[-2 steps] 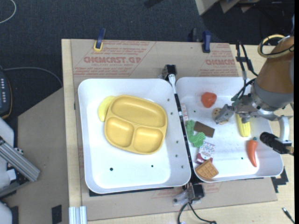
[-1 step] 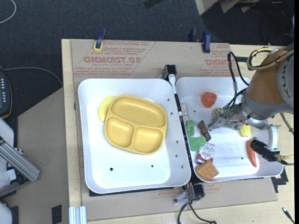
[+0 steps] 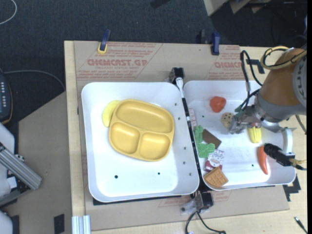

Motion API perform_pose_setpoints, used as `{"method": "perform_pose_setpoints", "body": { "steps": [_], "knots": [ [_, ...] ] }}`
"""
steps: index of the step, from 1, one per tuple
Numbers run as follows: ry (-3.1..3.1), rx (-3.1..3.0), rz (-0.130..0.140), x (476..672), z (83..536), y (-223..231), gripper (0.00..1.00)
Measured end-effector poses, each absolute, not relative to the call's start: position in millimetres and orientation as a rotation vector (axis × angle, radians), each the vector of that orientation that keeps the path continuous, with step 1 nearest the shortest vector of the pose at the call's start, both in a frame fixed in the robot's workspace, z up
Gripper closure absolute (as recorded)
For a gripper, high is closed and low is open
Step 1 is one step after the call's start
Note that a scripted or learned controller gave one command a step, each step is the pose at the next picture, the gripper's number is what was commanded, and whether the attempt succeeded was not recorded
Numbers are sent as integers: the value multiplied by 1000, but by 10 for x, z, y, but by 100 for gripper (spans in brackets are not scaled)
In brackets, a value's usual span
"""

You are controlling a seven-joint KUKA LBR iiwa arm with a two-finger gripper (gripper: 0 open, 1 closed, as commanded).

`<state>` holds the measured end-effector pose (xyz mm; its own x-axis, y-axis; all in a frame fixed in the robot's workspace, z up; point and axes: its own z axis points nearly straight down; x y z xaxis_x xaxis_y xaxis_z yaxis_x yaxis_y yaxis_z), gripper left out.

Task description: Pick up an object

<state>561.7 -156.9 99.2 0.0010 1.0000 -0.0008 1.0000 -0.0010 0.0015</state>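
Low in the right bin [image 3: 195, 89], hand [image 3: 237, 125] down among the toys, tip just beside a tan cookie-like piece [image 3: 226, 119] and near a yellow corn-like piece [image 3: 255, 132]. Too small and too shadowed to say whether spread or closed, and nothing plainly seen caught in it. Judged from that: no object lifted yet, the pick in its reaching or closing stage, with grasp and raise left to do. Wrist bent steeply downward, grey body and orange band [image 3: 282, 77] leaning in from the right over the bin's far corner, cables looping above. Further out in the same bin: a red tomato-like piece [image 3: 218, 103] up-left of the hand, an orange carrot-like piece [image 3: 263, 160] by the right rim, a brown flat piece [image 3: 210, 138] and green piece [image 3: 198, 132] near the dividing wall, a waffle-like piece [image 3: 216, 178] at the lower corner. Left bin [image 3: 97, 169] carrying a yellow divided plate [image 3: 141, 129], well apart from the hand. Both bins resting on the table [image 3: 78, 130].
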Motion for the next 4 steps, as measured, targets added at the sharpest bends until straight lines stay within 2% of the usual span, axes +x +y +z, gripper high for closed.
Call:
{"method": "perform_pose_setpoints", "body": {
  "steps": [2,3,4],
  "knots": [
    [2217,2215,6,5667,2144,-1523,100],
    [2220,2217,3,5675,2259,-1524,100],
    [2227,2212,6,5896,2362,-1010,100]
  ]
}}
